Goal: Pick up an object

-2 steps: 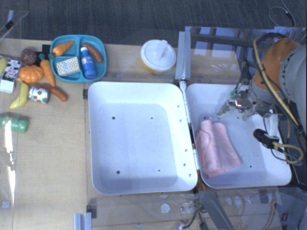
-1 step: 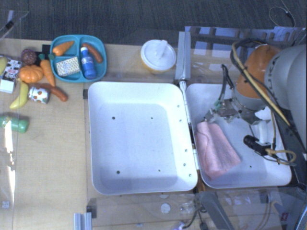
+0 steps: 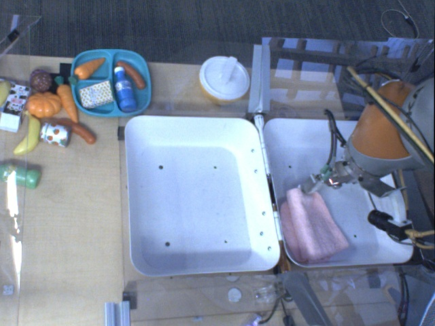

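Observation:
A folded pink cloth [image 3: 311, 226] lies in the right bin [image 3: 299, 145], near its front left corner. My gripper [image 3: 319, 182] hangs low in that bin, just above the cloth's far edge, on the end of the grey arm with the orange band [image 3: 379, 131]. I see nothing gripped between its tips, and the cloth lies flat on the bin floor.
The left bin [image 3: 194, 192] sits beside the right one. On the bench at far left stand a blue divided plate [image 3: 110, 81] with toy food, loose toy vegetables [image 3: 51, 107], and a white lidded cup [image 3: 224, 78]. Cables and a frame crowd the right side.

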Motion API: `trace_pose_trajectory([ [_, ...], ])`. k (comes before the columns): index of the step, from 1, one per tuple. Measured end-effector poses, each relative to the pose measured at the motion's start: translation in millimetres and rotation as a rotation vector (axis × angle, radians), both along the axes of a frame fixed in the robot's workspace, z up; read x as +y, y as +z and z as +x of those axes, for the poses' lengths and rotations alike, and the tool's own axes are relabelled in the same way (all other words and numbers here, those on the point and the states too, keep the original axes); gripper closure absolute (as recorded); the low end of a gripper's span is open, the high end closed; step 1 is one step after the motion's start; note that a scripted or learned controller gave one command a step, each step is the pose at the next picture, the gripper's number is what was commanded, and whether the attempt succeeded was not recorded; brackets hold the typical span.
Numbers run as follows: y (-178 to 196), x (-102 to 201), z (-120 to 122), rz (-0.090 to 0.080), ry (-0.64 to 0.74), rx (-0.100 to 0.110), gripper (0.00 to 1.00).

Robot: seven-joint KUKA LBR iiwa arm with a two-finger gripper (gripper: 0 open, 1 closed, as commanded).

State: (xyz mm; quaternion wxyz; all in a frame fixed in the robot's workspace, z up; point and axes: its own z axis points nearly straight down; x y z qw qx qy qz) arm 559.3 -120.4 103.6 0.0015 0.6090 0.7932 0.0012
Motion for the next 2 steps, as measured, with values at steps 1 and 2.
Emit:
trace_pose_trajectory([
  [1,-12.1,6.0,-60.3,-0.004,0.157,-0.017,0.0],
  [2,-11.4,23.2,-66.9,-0.004,0.109,-0.014,0.0],
])
